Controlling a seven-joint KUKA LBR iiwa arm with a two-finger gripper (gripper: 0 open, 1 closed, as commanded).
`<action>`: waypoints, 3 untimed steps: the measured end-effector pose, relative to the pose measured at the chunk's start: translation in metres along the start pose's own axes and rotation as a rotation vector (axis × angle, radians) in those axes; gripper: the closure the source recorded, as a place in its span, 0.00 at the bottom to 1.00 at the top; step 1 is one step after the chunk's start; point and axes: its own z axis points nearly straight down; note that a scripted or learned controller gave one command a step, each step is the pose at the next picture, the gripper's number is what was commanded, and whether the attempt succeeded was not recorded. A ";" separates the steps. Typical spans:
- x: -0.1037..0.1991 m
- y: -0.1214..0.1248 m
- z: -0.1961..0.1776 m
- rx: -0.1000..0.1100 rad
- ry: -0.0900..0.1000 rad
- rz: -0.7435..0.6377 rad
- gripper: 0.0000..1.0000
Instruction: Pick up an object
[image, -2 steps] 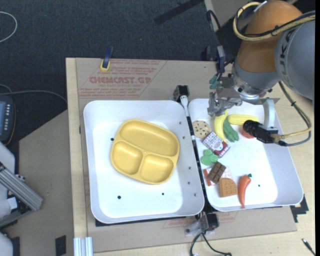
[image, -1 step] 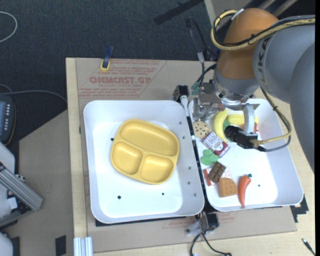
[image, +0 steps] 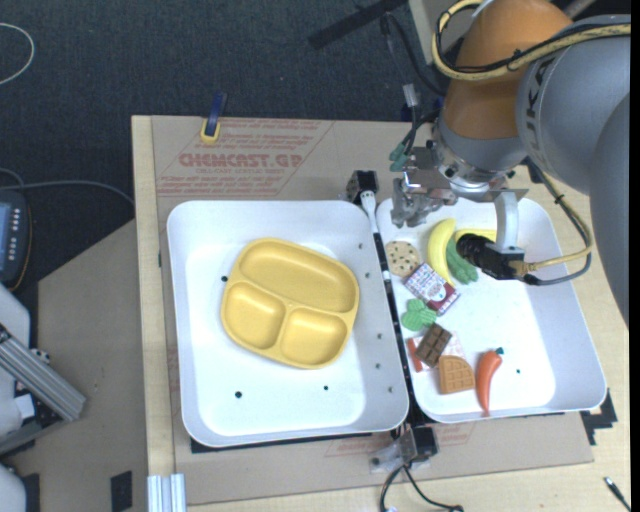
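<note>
Nearest the camera, an orange carrot (image: 487, 378) is lying in the right bin (image: 560, 330), while the banana (image: 441, 243) is resting just beside and below-right of the gripper (image: 412, 203), its long axis running roughly upright; whether the gripper is open I cannot tell.

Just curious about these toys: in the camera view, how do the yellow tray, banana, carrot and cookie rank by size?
1. Yellow tray, by far the largest.
2. Banana and carrot: look about alike, so I won't rank them.
3. Cookie, smallest.
</note>
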 end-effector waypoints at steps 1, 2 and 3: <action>-0.004 -0.009 0.020 0.008 0.000 0.003 1.00; -0.009 -0.003 0.010 0.001 0.000 0.003 1.00; 0.007 0.000 0.016 0.003 0.000 0.000 1.00</action>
